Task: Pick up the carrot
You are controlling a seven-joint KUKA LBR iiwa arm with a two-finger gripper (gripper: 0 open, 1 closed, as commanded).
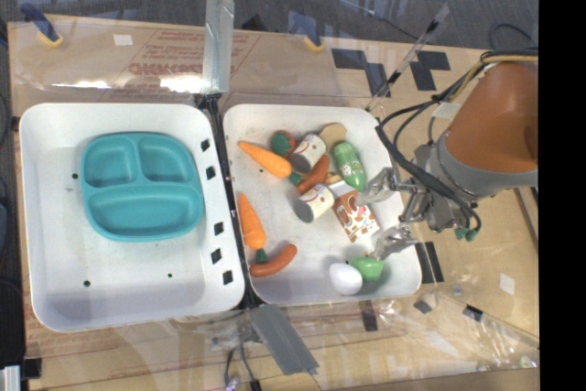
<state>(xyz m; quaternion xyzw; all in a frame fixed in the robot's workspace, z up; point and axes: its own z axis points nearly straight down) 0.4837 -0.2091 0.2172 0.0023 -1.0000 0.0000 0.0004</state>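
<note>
A teal divided plate (140,183) is seen lying flat in the left bin (55,288) on the bench (92,59). Immediately right of that plate's bin, the right bin (275,288) is crowded with toy food. One carrot (265,158) is laid at a slant in the right bin's upper left part, its tip toward the dividing wall; a second carrot (251,223) is stood along that bin's left wall, lower down, just above a red sausage (274,260). Toward the right bin's centre, a small can (312,202), a green bottle (348,165) and a printed carton (355,219) are bunched together. A white egg (345,277) and a green vegetable (370,268) are placed at the right bin's lower right corner. Over the right bin's right wall, the tool (389,211) is held with its fingers spread apart and nothing between them, well apart from both carrots.
</note>
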